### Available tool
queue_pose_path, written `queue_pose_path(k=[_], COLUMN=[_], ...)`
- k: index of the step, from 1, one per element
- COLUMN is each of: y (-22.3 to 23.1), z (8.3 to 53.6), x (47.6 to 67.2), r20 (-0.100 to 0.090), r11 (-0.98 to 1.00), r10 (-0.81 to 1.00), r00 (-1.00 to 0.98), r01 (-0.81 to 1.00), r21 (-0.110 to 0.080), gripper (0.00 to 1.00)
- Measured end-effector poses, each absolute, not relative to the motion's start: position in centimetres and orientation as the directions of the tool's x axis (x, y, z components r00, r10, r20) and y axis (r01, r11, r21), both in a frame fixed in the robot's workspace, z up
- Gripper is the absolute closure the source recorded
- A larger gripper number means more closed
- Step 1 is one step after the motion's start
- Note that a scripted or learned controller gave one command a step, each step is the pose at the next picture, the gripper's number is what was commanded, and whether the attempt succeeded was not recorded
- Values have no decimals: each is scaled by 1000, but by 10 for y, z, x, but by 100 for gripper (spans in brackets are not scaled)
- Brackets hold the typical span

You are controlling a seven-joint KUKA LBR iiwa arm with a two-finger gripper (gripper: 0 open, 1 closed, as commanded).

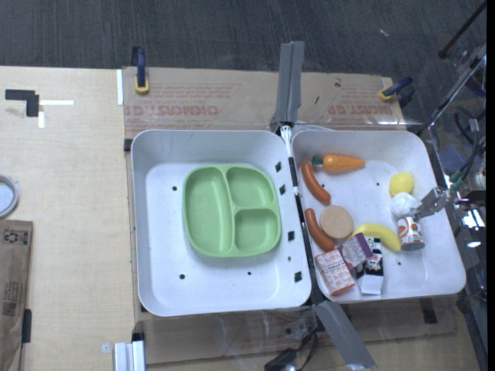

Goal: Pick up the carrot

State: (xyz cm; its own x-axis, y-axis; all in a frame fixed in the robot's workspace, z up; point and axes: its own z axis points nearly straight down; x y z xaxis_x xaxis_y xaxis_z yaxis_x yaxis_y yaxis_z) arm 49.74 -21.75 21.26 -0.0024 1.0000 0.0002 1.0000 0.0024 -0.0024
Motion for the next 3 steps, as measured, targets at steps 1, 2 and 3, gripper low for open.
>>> queue_pose_path(k=[1,2,3], y=[-220,-192,-127], z=[143,132,109], x=[482,558,640], r20=[3,-1,-1], r11=[-267,-10,0], r10=[964,1000,1000], r00=[267,10,0], r01=[964,1000,1000], r21=[10,0,0], gripper=[0,0,0])
